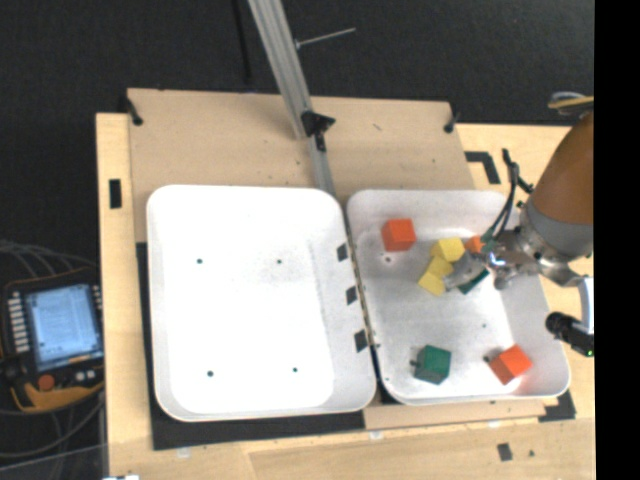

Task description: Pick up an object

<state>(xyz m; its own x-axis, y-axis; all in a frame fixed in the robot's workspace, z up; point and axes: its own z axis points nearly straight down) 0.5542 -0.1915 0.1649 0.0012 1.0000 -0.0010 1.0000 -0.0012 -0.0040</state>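
Pincer (470, 276) sits low in the right bin (400, 388), just beside the yellow blocks (440, 266) — cannot tell whether it grips anything. Best to centre squarely on one block before clamping. Open floor lies toward the green block (432, 364); bin walls are well apart from here.

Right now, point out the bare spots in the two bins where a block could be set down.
The left white bin offers its whole floor. In the right white bin, room lies between the orange cube and green block, and between that block and the second orange cube. It is crowded around the yellow blocks, where the gripper hovers.
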